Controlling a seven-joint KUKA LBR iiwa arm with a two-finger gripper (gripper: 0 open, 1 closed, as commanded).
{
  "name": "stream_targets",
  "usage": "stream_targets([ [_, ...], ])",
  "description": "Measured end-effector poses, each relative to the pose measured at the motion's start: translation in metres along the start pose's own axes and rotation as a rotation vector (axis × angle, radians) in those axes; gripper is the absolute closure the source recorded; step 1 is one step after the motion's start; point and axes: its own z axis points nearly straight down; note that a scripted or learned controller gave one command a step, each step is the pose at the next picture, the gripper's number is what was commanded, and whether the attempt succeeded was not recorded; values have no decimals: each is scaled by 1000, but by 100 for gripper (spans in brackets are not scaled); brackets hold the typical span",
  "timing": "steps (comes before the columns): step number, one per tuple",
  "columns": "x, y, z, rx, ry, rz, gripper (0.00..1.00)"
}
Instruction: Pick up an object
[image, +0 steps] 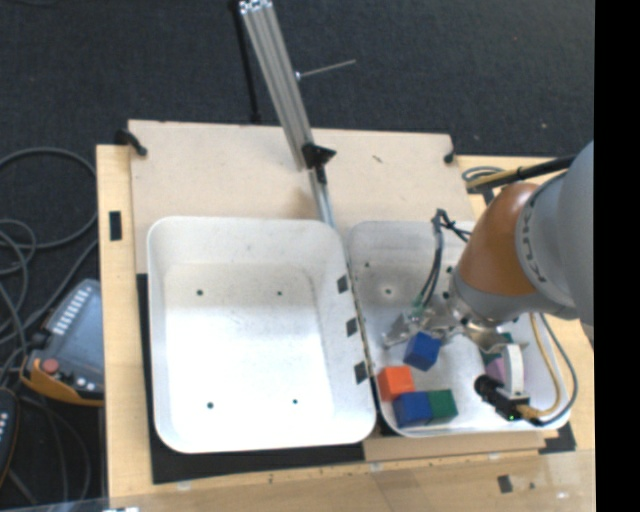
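Camera view: gripper (428, 325) above blue cube (422, 351) (no legible markings).

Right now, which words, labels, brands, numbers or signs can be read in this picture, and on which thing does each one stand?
No text can be read.
The grey handheld control pendant with an orange rim on the floor shows rows of pale keys, too blurred to read.
The two shallow white bins and the coloured cubes show no marks.

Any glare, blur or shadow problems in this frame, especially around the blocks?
Camera view: soft overall, slightly low-resolution; the left bin is bright white, near washed out. The arm looms large, blurred, shading the right bin. The blue block, orange block and green block stay distinguishable; the end effector is indistinct.
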Motion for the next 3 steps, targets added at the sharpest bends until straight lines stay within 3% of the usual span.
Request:
stream_targets([
  [1,13,-24,-1,0,-1,4,0],
  [2,11,-22,-11,-2,-1,9,100],
  [3,11,-22,-11,-2,-1,10,0],
])
